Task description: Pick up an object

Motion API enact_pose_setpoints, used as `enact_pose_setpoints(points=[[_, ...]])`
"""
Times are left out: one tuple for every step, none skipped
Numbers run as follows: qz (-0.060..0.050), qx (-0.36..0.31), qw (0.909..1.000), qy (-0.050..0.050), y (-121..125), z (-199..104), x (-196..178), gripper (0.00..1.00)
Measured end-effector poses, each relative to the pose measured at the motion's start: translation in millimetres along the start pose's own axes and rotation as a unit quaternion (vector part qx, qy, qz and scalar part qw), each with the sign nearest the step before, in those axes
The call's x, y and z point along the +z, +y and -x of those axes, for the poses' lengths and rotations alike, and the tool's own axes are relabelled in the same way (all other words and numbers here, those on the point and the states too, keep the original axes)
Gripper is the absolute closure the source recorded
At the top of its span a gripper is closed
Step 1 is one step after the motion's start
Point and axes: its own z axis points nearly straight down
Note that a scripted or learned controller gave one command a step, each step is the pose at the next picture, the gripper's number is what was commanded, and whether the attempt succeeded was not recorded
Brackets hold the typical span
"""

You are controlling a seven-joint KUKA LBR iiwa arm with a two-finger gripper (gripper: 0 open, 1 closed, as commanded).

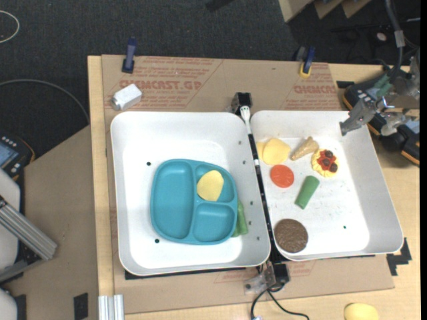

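The right bin (373,199) holds several toy foods: a pale yellow round piece (274,151), a tan wedge (303,148), a small yellow tart with red topping (326,163), a red-orange disc (281,176), a green cylinder (307,192) and a brown disc (291,235). In the left bin (133,152) lies a teal divided plate (180,202) with a yellow piece (211,185) in its upper right compartment. A green piece (241,220) is wedged at the plate's right edge. My gripper (353,120) hangs over the right bin's far right corner, away from all the foods.
A small white block (127,97) lies on the cardboard behind the left bin. Blue clamps (129,47) (306,62) grip the board's far edge. A black bracket (243,103) sits between the bins. A yellow object (360,311) lies at the bench's near right.
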Motion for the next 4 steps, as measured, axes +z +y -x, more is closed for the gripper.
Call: enact_pose_setpoints(points=[[0.004,-0.001,1.0,-0.001,-54,-19,-123,0.0],[-0.013,-0.002,0.9999,0.002,-70,-94,89,0.0],[0.003,-0.003,1.0,0.002,-65,-139,-32,0.0],[-0.013,0.0,0.9999,0.0,-71,-156,126,0.0]])
